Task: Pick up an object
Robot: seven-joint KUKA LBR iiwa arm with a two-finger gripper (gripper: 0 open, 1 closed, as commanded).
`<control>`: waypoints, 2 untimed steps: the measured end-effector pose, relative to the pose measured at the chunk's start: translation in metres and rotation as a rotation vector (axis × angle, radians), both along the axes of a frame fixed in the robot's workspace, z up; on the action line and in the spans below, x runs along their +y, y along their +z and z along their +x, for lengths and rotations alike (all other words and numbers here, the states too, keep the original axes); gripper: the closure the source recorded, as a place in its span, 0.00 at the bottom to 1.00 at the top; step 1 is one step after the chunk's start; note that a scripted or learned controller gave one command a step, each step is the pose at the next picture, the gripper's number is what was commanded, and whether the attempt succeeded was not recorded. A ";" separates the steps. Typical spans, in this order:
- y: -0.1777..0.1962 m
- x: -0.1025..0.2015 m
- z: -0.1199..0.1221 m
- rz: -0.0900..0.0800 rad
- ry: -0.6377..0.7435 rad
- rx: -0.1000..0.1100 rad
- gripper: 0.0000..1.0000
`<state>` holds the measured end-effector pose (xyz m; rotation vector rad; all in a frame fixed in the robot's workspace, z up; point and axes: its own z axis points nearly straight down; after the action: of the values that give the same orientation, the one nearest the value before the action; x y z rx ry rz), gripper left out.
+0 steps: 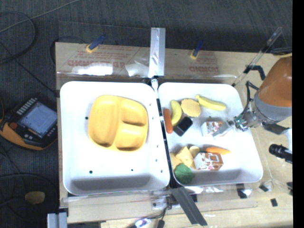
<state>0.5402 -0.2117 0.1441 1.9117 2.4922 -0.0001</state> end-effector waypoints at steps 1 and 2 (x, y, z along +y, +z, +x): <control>-0.010 0.014 0.113 0.000 -0.023 0.002 0.00; -0.056 0.037 0.130 -0.006 0.001 -0.004 0.00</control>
<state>0.6699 -0.1743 0.0881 1.9061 2.4878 -0.0027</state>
